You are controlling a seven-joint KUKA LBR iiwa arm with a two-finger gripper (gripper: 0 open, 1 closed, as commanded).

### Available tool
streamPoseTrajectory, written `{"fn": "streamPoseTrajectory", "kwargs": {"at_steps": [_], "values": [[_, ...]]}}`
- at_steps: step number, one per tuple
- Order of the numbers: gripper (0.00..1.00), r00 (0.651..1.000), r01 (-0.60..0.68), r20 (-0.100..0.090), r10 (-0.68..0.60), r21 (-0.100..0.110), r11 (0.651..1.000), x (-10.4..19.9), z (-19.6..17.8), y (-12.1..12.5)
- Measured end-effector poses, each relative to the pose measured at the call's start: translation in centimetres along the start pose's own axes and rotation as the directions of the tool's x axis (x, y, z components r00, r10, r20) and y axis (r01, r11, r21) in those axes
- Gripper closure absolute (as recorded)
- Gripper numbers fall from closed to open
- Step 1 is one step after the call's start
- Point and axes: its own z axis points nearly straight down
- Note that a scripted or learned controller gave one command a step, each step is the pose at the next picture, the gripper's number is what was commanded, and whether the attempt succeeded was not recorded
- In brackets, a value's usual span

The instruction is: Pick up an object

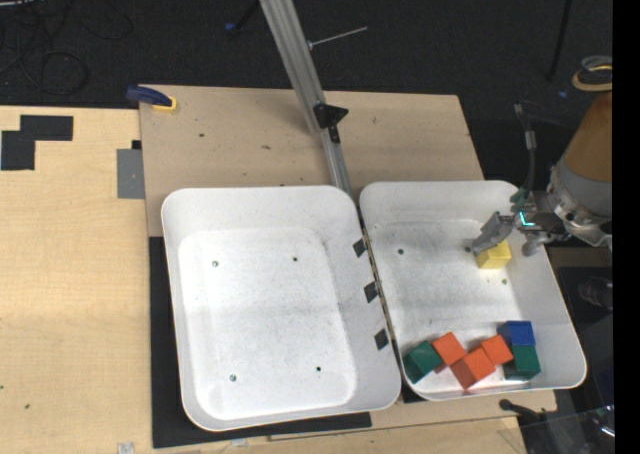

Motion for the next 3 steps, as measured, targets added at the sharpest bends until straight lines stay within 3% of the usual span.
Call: {"fn": "streamPoseTrajectory", "kwargs": {"at_steps": [1, 3], "values": [[0.00, 1.000, 0.001, 0.001, -0.001, -0.004, 1.000, 0.0, -0.2, 0.1], [0.00, 1.000, -0.002, 0.001, 0.002, -0.003, 1.000, -0.4, 10.5, 0.2]]}}
